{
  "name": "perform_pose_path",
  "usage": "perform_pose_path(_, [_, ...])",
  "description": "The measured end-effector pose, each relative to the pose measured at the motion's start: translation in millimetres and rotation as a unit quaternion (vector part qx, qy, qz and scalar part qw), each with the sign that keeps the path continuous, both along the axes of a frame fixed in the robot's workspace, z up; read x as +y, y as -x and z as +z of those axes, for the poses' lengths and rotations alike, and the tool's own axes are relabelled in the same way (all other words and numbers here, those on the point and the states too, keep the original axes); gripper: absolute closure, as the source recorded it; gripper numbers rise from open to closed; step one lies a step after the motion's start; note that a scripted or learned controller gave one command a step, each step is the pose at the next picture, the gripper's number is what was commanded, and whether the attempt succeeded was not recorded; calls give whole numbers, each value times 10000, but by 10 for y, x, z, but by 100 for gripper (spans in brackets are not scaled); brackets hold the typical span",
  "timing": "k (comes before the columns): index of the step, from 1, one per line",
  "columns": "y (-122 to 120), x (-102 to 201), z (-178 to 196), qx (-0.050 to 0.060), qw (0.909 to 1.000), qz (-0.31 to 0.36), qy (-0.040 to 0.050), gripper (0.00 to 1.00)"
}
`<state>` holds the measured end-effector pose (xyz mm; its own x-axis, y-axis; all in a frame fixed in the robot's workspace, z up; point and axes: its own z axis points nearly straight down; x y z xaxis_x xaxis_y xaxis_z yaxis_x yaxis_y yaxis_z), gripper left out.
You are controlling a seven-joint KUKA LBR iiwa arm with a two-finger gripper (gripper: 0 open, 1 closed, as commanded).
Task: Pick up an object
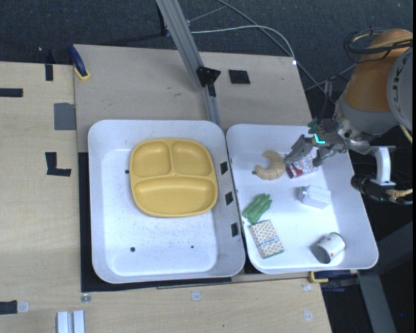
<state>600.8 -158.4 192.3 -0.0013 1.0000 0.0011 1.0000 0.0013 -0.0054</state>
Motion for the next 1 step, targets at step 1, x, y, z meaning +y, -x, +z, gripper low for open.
perform_pose_path(1, [-11, 0, 17, -21, 10000, 3, 5, 0])
